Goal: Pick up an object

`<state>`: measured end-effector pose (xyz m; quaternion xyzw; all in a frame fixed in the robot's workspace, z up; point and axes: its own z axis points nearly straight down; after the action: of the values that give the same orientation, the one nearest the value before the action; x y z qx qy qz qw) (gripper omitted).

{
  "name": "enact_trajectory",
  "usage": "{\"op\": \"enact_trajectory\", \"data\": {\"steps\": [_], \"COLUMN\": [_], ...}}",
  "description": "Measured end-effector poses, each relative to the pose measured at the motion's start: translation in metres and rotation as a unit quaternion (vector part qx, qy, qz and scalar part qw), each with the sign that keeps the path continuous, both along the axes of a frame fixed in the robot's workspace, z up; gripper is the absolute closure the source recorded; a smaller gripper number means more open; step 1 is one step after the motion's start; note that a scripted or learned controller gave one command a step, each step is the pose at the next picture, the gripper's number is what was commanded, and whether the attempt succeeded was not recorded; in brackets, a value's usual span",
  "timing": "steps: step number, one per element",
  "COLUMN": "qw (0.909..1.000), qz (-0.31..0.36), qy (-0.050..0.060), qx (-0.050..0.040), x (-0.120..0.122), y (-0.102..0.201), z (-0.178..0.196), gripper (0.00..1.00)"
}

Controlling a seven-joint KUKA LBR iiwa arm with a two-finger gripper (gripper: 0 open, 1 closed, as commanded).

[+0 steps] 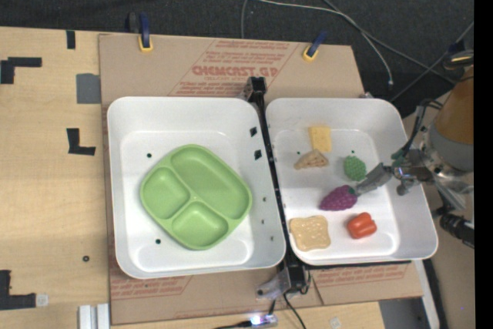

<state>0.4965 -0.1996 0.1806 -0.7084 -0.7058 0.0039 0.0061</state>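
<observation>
Though reaching in from the right, pincer [373, 181] low in the right bin [385, 118], tips just right of the purple grapes [339, 199] and touching or nearly so. Grapes down-left of the tips, long axis slanting along the same line as the fingers. Green berry [354, 167] just above, red pepper [361, 225] just below. Open or closed: cannot tell. Nothing seen gripped.

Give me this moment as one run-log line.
stage: reaching | gripper: in right bin, between green broccoli and purple grapes | held: nothing seen | left bin: green plate
</observation>
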Motion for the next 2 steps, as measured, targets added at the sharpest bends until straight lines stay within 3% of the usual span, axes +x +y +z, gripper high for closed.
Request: {"op": "enact_trajectory", "data": {"steps": [1,2], "qw": [1.0,1.0], "qz": [0.002,0.002], "qy": [-0.006,-0.004], "qx": [-0.0015,-0.0006], "x": [0.003,0.005], "y": [0.0,0.0], "z": [0.006,-0.058], "gripper": [0.0,0.0]}}
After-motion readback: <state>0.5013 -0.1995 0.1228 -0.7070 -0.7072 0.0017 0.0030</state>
